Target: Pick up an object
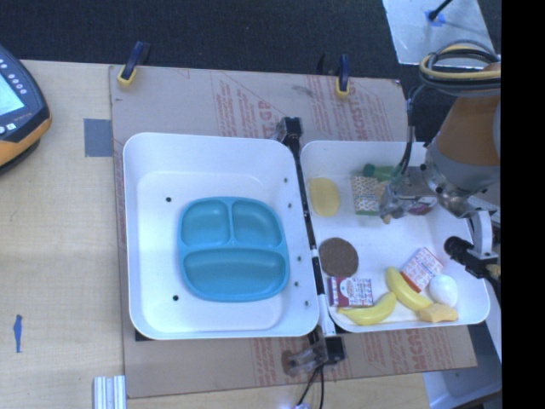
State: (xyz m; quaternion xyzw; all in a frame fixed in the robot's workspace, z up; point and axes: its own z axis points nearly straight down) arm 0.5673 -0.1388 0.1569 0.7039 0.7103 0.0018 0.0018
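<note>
My gripper [393, 206] hangs over the back part of the right bin [477, 313], just right of a patterned packet [366, 192] and a green item [375, 171]. A pale yellow round piece [324, 196] lies at the bin's back left. Near the middle left sits a brown disc [338, 256], with a red-and-white packet [351, 292] in front of it. Two bananas [370, 312] [407, 290], a white egg [443, 290], an orange wedge [438, 313] and a red-and-white carton [421, 267] crowd the front right corner.
The left bin [140, 228] holds a blue divided plate [232, 247]. A black divider clamp [291, 130] sits between the bins. Yellow and blue clips [129, 68] [342, 77] pin the cardboard at the back. An orange-and-grey device [13, 109] lies at far left.
</note>
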